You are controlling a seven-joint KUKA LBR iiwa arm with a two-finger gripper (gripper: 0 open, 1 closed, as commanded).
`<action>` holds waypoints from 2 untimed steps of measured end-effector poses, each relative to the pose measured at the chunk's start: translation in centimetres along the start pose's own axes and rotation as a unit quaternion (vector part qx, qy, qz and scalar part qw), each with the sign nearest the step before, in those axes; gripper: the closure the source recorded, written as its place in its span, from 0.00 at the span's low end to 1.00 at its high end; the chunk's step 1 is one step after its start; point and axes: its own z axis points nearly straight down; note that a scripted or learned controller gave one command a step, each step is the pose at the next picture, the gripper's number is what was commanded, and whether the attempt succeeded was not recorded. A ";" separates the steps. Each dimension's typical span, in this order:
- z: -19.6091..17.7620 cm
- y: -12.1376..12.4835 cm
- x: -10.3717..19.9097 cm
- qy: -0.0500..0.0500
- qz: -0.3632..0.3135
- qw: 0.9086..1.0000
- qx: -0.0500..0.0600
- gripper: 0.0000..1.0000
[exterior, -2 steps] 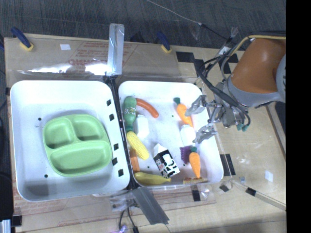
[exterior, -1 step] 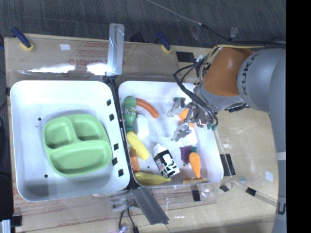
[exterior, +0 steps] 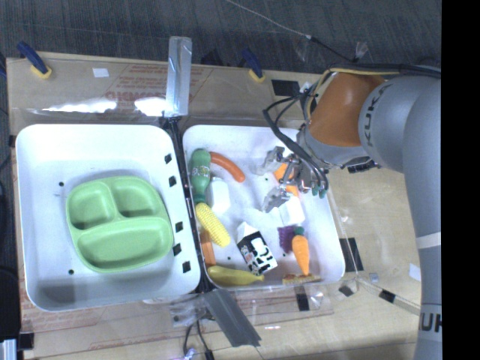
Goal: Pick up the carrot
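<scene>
We see the desk (exterior: 90,77) carrying two white bins side by side, with the grey arm (exterior: 409,137) reaching in from the right. The left bin (exterior: 30,201) holds a green divided plate (exterior: 118,221). The right bin (exterior: 330,231) holds the clutter: a green vegetable (exterior: 199,169) and an orange sausage-like piece (exterior: 227,166) near its far left, a corn cob (exterior: 212,224) below them, a banana (exterior: 235,276) along the near wall, a black-and-white carton (exterior: 256,253) in the middle, and a purple item (exterior: 286,236) just beside the carrot (exterior: 301,252). The carrot lies in the near right part of this bin, green top pointing away from the near wall, its body apart from the claw (exterior: 279,180). The claw hangs over the middle right of the bin, above a white object (exterior: 291,210); its two fingers appear spread, with nothing between them. We judge the step in hand to be the approach, with no grasp yet made. The next move calls for shifting the claw toward the near wall, over the carrot, turning the fingers across its body, and descending without catching the purple item or the bin wall.
</scene>
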 end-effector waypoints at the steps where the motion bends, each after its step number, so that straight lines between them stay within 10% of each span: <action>1: -1.2 0.2 -0.2 -0.002 -0.004 1.000 0.001 1.00; 2: -1.1 0.3 -0.2 -0.002 -0.005 1.000 0.000 0.00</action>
